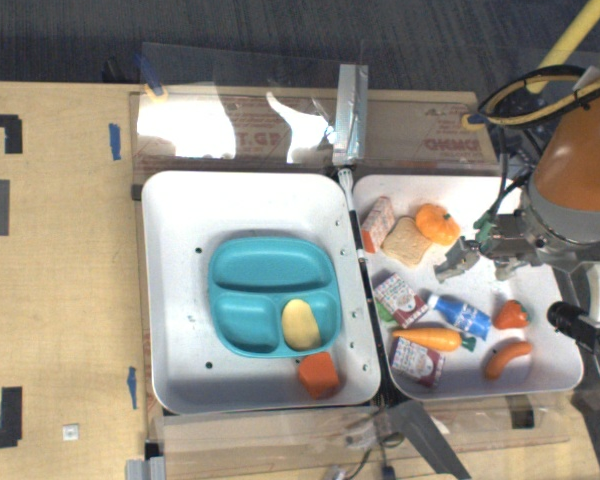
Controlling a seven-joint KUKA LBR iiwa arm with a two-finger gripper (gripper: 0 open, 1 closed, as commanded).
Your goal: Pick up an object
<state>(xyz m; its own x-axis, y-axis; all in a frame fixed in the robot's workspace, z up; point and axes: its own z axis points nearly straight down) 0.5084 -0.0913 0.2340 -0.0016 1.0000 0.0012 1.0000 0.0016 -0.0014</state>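
Inspection of the right-hand shallow white bin [565, 373], right of centre in the frame. The grey arm with the orange band [578, 163] enters from the right edge, and its two-finger gripper [458, 261] hangs over the middle of this bin, pointing down and to the left. The fingers stand narrowly apart with nothing between them; no object is held.

Candidate objects lie on all sides of the gripper. Directly below it in the frame, and closest, is a small blue and white bottle [458, 315], lying flat with its long axis running from upper left to lower right. Just up and left of the gripper is a tan slice of toy bread [408, 242], with a round orange toy fruit [437, 224] touching its upper right corner. Lower still lies an orange toy carrot [432, 339], long axis nearly horizontal.

Judgement: the bottle is the likeliest target, since it lies nearest the fingertips. A grasp would call for the fingers to close across its short width, that is, roughly from lower left to upper right. Neighbouring packets [400, 298] crowd its left end, which could obstruct a finger.

The left-hand white bin [170, 268] holds a teal divided tray [260, 268], well apart from the gripper.
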